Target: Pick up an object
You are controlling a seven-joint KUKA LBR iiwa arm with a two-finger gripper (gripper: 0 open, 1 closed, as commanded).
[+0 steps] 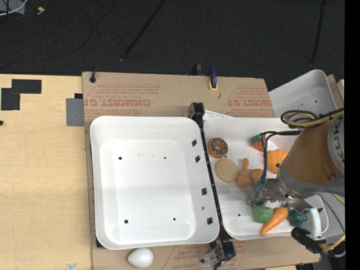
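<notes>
Right by the near edge of the bench, you have a smooth white egg-shaped object (pixel 140 257) lying on the cardboard just outside the left shallow white plastic bin (pixel 112 229), touching nothing else. That left bin is your landmark for the rest.

Immediately to its right, across the black clips, sits the right white bin (pixel 239 229), and the toys are all in there. Nearest you in it lie a green plastic lump (pixel 261 213) and an orange carrot-shaped toy (pixel 274 220), the two touching. The arm's two-finger gripper (pixel 260 196) hangs just above that green piece; whether its fingers are spread or pinching anything, you cannot tell (the wrist hides them).

A little farther from the near edge, a pale round biscuit-like disc (pixel 226 170) lies close to the left bin's right wall, with a tan pear-shaped toy (pixel 243 174) beside it. Beyond those rests a brown ring doughnut with speckled icing (pixel 217 147). An orange round fruit toy (pixel 275 160) shows partly behind the grey and orange arm (pixel 312 159).
</notes>
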